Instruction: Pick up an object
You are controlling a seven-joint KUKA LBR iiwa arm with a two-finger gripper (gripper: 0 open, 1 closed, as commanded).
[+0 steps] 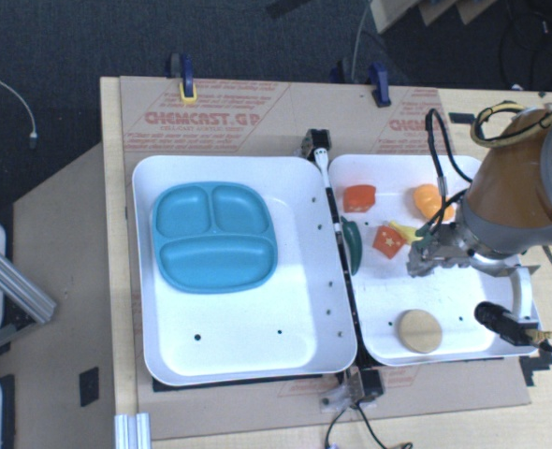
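The grey arm with its orange band reaches in from the right and hangs low over the right-hand shallow white bin (463, 344), its dark two-finger gripper (424, 255) pointing toward the bin's middle; whether the claw is wide or narrow cannot be told from this slant. Just to the gripper's left lies a small red block with a pale mark (388, 241), close to the claw tip but not seen between it, with a thin yellow-green piece (403, 229) just beside it. Farther back sit an orange-red rectangular block (359, 197) and a round orange ball (428, 198), the ball partly hidden by the arm. A tan round disc (419, 331) lies near the bin's front edge. A dark green curved piece (352, 243) rests against the divider. The left-hand white bin (248, 335) holds a blue three-compartment plastic tray (216, 237).
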